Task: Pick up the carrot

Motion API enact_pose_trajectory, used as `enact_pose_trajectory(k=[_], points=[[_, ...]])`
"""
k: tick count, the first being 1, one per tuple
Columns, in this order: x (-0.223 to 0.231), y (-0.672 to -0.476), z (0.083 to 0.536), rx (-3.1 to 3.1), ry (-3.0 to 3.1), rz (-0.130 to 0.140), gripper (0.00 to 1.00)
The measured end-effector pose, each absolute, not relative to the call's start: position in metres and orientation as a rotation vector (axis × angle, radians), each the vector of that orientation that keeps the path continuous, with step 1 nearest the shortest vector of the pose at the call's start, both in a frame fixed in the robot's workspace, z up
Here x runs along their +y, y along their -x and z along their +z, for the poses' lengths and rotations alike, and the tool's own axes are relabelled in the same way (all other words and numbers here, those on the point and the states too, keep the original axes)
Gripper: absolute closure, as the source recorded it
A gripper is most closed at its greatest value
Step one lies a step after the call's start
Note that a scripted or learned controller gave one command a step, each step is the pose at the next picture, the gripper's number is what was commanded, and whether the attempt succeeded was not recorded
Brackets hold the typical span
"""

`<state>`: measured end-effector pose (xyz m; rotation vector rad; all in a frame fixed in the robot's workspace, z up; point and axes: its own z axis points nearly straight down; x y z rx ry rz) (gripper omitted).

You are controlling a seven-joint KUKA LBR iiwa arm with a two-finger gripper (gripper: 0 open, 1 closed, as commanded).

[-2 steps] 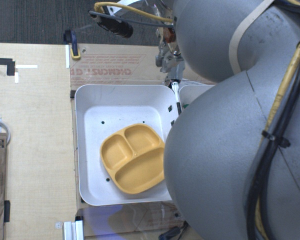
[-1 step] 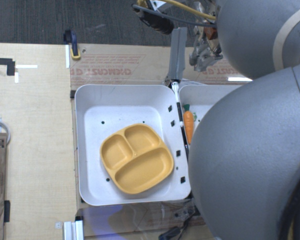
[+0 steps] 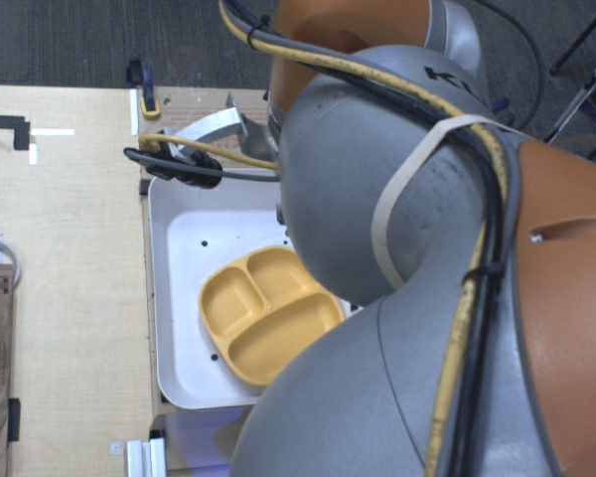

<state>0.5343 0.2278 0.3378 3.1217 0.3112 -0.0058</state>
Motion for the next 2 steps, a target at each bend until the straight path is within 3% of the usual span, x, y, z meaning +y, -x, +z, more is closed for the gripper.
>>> enact_pose_trajectory(k=[1, 2], points=[[0.218, -0.481, 0.443, 0.295, -3.129, 0.002, 1.0], [0.166, -0.478, 0.436, 0.311, -3.12, -0.005, 1.0]])
